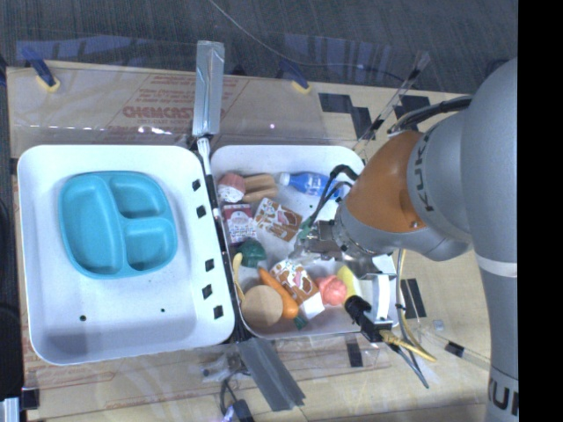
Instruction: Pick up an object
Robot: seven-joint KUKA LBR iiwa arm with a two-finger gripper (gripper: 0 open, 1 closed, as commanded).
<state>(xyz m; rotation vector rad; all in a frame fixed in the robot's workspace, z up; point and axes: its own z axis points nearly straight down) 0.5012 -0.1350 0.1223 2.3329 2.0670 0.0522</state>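
Nearest, at the front of the right bin point(264, 158), a round tan ball point(262, 307) lies beside an orange carrot point(283, 294), a printed snack packet point(297, 280), a pink ball point(332, 290) and a yellow piece point(348, 279). Above these, the hand point(315, 240) sits low over the bin's middle, its wrist hiding whether it is apart or together. Farther back lie a red-printed carton point(278, 220), a bread roll point(259, 184) and a blue-labelled bottle point(303, 182); the left bin point(35, 262) carries a turquoise divided tray point(119, 221).

1 fixed overhead camera, slanted down, both bins point(35, 236)
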